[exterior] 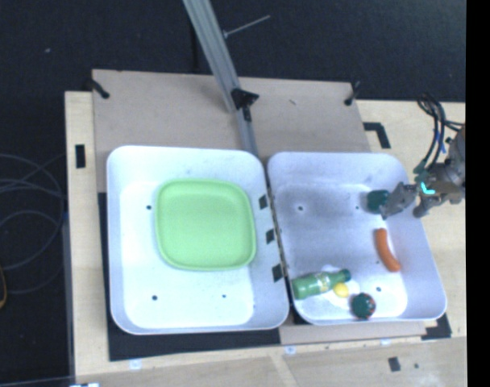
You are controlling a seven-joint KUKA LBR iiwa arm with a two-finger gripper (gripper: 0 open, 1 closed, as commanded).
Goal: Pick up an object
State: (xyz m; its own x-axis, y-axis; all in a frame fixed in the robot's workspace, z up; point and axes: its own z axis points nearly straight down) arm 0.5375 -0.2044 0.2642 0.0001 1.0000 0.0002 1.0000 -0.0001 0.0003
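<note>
Two shallow white bins sit side by side on the bench. The left bin (124, 240) holds a light green square plate (205, 223), lying flat near its middle. The right bin (334, 184) holds the loose objects.

Gripper (410, 200) sits at the right edge of the frame, over the upper right part of the right bin, near its right wall. A small dark green object (378, 201) lies just left of the fingertips, touching or nearly touching them; at this resolution I cannot tell whether it is between the fingers. Whether the fingers are spread or closed is not resolvable.

Other contents of the right bin: an orange sausage-shaped item (387, 250) lies below the gripper, near the right wall, apart from the rest. Along the lower edge, a green bottle (319, 283) lies on its side, cap pointing right. A small yellow piece (341, 291) touches the bottle's cap end. A dark green ball (362, 304) sits just to the lower right of the yellow piece.

A grey metal bar (215, 45) runs from the top of the frame down to the gap between the bins. Cables (435, 119) trail at the upper right, above the gripper.

The bottle carries a pale label; no writing is legible on it or elsewhere.
</note>
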